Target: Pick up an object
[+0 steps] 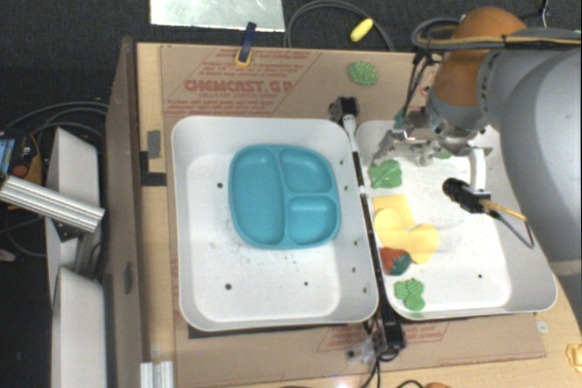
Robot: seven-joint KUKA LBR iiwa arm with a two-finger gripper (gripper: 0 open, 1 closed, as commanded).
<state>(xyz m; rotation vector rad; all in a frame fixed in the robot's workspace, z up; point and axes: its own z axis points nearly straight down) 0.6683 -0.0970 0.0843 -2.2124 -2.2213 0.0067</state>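
Note:
The right bin (pixel 509 286) holds several small toy foods. A green leafy piece (pixel 386 173) lies near its left wall, with a pale yellow piece (pixel 392 223) and a rounder yellow piece (pixel 424 239) below it. A red piece (pixel 396 262) sits under those, and another green piece (pixel 411 293) lies at the front. My gripper (pixel 420 148) hangs over the back of the right bin, just up and right of the green leafy piece. I see nothing held in it.
A teal divided plate (pixel 283 196) rests in the left bin (pixel 200 286). A green round piece (pixel 363 73) and a yellow item (pixel 361 30) lie outside the bins at the back. The grey arm (pixel 536 123) covers the right bin's far right corner.

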